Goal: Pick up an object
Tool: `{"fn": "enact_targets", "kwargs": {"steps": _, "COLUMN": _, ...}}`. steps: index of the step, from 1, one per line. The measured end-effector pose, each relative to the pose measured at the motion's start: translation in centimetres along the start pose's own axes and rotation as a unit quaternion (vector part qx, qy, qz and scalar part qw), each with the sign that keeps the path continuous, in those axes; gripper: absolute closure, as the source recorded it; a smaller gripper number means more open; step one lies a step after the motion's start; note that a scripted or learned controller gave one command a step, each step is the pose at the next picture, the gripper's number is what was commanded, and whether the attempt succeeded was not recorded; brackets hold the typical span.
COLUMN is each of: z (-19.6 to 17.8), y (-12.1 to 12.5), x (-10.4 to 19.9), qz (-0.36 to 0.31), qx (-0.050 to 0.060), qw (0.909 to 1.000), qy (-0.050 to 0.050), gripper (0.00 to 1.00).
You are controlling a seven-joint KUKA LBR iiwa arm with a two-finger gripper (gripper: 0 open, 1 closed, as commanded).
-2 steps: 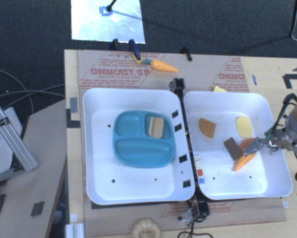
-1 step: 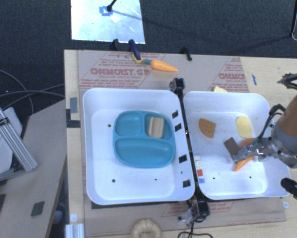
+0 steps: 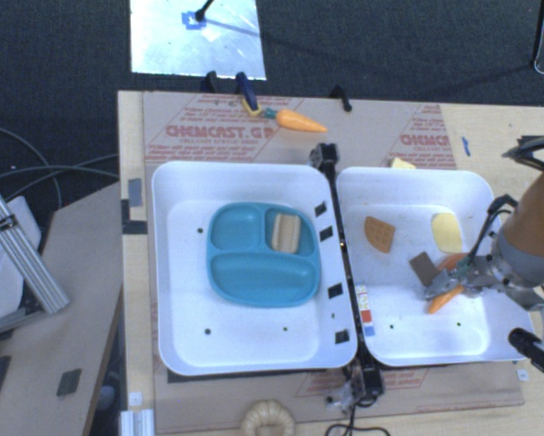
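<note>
At right, over the right white bin (image 3: 476, 184): grey arm (image 3: 535, 234) reaching in from the edge, gripper (image 3: 451, 284) low above the bin floor near the bin's right side. Released or clenched: cannot tell, the claw being small and blurred against the objects under it.

Directly beneath and touching the gripper in this view: small orange piece (image 3: 442, 301), lying at a slant on the bin floor. Not shown as grasped.

Just left of the gripper: grey block (image 3: 423, 266), flat on the floor. Farther up the same bin: yellow piece (image 3: 447, 232) and, to its left and apart from it, brown cracker-like piece (image 3: 379, 233).

Inside the left white bin (image 3: 176, 271): blue divided tray (image 3: 253, 275), with a tan block (image 3: 285, 232) in its upper right compartment.

On the bench (image 3: 208, 130) beyond both bins: toy carrot (image 3: 296, 121), well apart from the arm. Just outside the far rim of the right bin: pale yellow item (image 3: 401, 163), partly hidden by the rim.
</note>
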State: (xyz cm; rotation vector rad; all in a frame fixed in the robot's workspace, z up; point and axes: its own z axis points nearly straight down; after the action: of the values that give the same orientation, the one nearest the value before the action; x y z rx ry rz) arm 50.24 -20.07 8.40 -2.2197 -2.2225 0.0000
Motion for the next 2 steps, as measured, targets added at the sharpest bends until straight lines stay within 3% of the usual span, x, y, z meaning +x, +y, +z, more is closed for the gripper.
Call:
{"fn": "enact_targets", "kwargs": {"steps": 1, "z": -1.1, "y": 0.1, "x": -0.1, "qz": 0.000, "qx": -0.002, "qw": 1.0000, "qy": -0.001, "gripper": 1.00}}
{"fn": "enact_targets", "kwargs": {"steps": 2, "z": -7.1, "y": 0.1, "x": 0.7, "qz": -0.001, "qx": -0.003, "qw": 1.0000, "qy": -0.001, "gripper": 1.00}}
